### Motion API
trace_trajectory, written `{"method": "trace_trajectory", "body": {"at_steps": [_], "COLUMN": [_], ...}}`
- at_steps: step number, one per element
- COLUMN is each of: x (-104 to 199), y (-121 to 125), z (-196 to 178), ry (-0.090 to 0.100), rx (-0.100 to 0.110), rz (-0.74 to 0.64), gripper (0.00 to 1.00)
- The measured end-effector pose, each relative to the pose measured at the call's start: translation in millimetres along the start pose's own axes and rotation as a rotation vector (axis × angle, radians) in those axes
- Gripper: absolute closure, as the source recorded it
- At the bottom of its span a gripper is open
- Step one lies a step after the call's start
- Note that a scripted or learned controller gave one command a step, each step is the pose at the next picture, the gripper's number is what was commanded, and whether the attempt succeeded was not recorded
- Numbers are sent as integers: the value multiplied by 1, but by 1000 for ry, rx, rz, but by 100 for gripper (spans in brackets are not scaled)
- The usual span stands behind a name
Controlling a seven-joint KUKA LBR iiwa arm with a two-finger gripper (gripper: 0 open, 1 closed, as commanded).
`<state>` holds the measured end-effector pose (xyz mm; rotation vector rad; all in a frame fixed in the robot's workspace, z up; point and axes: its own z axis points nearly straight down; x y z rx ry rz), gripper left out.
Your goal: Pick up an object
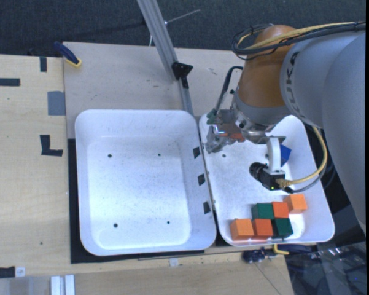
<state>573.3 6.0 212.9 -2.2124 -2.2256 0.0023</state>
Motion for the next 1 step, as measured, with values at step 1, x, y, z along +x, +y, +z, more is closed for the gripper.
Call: {"method": "trace_trajectory", "body": {"at_steps": [1], "x": [51], "y": [-12], "z": [4], "ry": [0], "rx": [0], "rz": [-1], "gripper": [100]}}
